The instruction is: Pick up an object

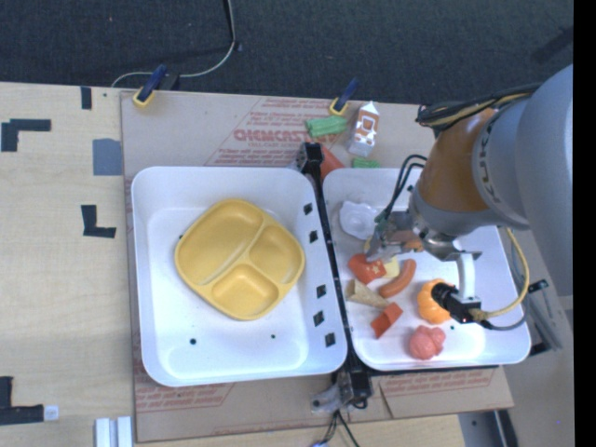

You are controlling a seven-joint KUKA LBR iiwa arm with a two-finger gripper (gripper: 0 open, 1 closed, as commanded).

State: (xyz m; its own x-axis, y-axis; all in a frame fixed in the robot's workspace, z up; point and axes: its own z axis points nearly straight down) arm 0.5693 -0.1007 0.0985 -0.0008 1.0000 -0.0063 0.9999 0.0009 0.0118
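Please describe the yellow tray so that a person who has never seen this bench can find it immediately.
Two white bins stand side by side; look in the left bin. The yellow tray lies near its middle, turned at a slant. It is large, flat and divided into compartments, while the small toy foods lie together in the right bin.

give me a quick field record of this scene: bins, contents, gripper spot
left bin: holds yellow divided tray
right bin: toy foods, among them tomato, sausage, orange, pink piece, red wedge
gripper: low over right bin, just above tomato
behind bins: small carton, green piece
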